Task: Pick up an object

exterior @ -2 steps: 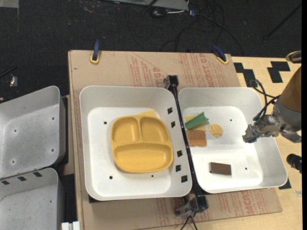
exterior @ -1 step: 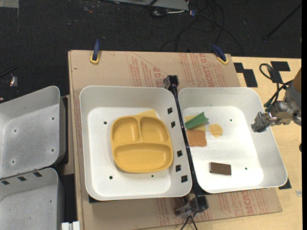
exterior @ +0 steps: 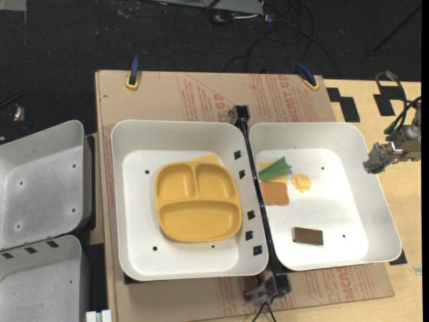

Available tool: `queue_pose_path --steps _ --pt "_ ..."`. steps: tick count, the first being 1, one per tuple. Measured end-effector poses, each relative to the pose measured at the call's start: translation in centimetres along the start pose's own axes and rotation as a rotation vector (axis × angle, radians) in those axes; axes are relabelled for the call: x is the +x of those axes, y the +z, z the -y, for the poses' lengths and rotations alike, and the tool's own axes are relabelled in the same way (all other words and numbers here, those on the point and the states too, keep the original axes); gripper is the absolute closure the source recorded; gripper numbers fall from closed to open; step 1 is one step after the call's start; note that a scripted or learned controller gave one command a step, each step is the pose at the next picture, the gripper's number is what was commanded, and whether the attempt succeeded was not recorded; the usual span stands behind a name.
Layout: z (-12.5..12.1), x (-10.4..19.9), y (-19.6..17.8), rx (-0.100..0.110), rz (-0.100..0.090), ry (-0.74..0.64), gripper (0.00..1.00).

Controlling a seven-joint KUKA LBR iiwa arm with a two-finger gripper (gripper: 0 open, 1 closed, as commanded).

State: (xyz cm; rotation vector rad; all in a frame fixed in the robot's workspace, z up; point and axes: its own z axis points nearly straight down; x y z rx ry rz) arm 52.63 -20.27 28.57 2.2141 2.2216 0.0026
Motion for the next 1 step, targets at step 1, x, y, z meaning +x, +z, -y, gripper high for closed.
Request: queue_pose_path --steps 1 --pt "-0.48 5.86 1.40 0.006 -0.004 -0.004 1.00"
